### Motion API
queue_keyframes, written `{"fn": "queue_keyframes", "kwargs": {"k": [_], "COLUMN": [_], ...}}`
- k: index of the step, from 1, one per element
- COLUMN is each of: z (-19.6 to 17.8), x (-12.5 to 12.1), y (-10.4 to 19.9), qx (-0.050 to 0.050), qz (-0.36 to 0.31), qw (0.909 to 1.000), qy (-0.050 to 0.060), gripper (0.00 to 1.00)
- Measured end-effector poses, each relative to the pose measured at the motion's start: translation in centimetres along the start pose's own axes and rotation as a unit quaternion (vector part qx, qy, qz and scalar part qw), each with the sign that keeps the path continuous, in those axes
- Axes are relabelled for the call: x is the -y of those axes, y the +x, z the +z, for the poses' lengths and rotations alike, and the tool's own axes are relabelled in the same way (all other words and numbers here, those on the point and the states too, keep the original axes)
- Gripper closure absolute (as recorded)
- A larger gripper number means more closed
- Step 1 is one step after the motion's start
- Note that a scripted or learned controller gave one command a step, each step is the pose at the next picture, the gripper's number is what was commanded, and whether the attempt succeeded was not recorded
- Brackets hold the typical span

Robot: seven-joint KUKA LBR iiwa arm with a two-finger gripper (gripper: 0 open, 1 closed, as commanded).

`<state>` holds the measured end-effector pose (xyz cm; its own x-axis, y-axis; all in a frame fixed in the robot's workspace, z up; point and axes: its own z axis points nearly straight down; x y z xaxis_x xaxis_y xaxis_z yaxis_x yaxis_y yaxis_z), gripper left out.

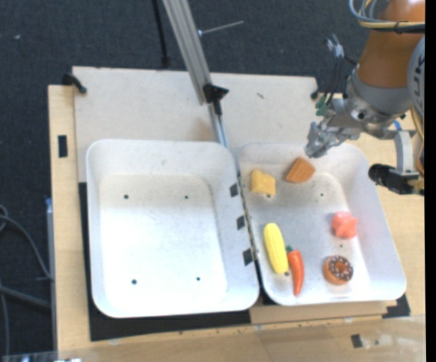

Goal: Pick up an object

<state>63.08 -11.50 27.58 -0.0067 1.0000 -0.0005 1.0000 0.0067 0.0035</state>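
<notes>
Just above orange wedge (299, 171), fingers (314, 148).

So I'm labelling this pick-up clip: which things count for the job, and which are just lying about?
Job: hand; orange wedge-shaped block just below it.
Lying about: yellow cube, yellow corn cob, orange carrot, pink lump, brown doughnut.
</notes>
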Motion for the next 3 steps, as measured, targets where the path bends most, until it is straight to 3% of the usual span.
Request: {"fn": "queue_keyframes", "kwargs": {"k": [3], "z": [0.2], "x": [-3.2], "y": [17.2], "qx": [-0.001], "qz": [0.0], "qw": [1.0], "qy": [0.0], "gripper": [1.0]}}
